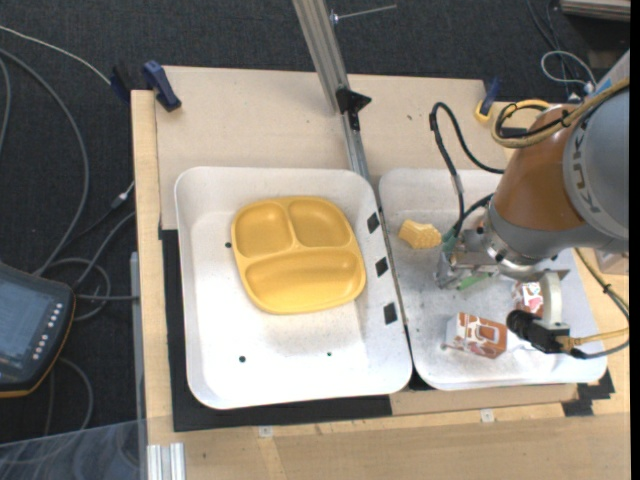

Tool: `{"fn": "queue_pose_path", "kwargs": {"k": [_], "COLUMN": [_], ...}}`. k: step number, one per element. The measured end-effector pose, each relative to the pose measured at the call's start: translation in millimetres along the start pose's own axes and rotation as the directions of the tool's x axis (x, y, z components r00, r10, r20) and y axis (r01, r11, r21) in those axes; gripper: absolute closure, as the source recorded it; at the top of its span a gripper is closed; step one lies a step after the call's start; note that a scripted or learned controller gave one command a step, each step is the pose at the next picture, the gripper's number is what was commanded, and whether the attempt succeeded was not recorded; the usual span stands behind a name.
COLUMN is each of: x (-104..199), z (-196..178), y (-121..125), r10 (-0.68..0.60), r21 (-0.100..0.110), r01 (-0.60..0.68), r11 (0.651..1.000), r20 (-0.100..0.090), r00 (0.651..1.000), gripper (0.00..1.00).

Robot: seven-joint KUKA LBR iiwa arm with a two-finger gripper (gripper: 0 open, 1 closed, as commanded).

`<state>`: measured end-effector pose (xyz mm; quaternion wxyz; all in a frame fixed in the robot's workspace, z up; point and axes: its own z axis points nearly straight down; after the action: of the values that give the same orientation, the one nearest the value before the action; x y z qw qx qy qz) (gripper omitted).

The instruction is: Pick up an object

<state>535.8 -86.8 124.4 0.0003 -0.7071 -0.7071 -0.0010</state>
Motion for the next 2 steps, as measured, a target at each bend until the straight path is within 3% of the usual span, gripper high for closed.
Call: {"fn": "queue_pose_path", "kwargs": {"k": [2], "x": [0], "z": [-113], "y": [10], "r10": [-0.003], "r21": [-0.006], "r01": [0.003], "r11": [1.0], "r20": [0.003], "r00": [1.0], "gripper": [1.0]}}
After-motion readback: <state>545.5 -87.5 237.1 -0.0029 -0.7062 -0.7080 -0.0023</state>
